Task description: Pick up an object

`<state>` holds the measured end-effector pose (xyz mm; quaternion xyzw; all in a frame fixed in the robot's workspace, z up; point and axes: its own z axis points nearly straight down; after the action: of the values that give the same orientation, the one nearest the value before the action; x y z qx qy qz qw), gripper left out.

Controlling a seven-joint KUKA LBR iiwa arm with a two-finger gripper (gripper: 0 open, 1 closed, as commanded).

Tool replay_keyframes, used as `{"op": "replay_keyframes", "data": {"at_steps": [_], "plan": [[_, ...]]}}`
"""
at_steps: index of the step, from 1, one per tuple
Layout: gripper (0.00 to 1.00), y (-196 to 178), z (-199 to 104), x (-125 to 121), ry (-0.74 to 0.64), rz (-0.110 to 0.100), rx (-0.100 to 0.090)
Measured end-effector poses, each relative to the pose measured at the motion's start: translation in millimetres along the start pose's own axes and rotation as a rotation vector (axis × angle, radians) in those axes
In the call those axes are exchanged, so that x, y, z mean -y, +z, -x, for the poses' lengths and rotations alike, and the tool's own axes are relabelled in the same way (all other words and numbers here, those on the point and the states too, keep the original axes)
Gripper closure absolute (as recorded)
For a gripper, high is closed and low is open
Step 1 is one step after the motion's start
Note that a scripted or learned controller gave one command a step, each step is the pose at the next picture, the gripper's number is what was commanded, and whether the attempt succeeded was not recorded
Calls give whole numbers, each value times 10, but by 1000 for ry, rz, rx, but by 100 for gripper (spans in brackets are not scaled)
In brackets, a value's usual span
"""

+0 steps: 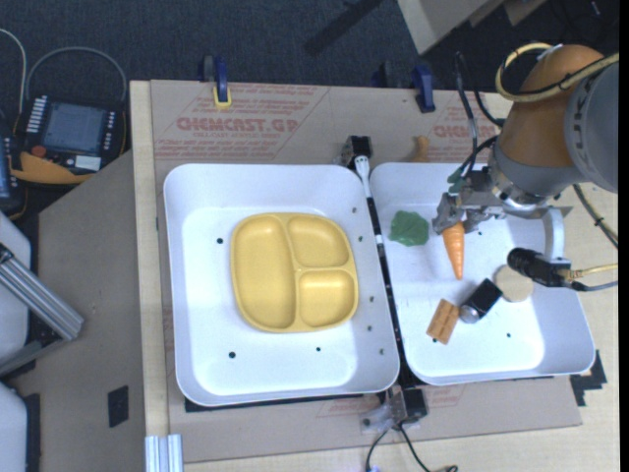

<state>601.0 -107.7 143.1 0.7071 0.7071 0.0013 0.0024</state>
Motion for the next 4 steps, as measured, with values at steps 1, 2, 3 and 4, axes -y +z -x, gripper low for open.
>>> {"op": "replay_keyframes", "data": {"at_steps": [1, 2, 3, 4], "plan": [[100, -531, -98, -57, -2, 3, 0], [100, -649, -97, -66, -1, -1, 0], [100, -750, -705, 3, -7, -6, -4], [100, -867, -1275, 97, -7, -6, -5]]}}
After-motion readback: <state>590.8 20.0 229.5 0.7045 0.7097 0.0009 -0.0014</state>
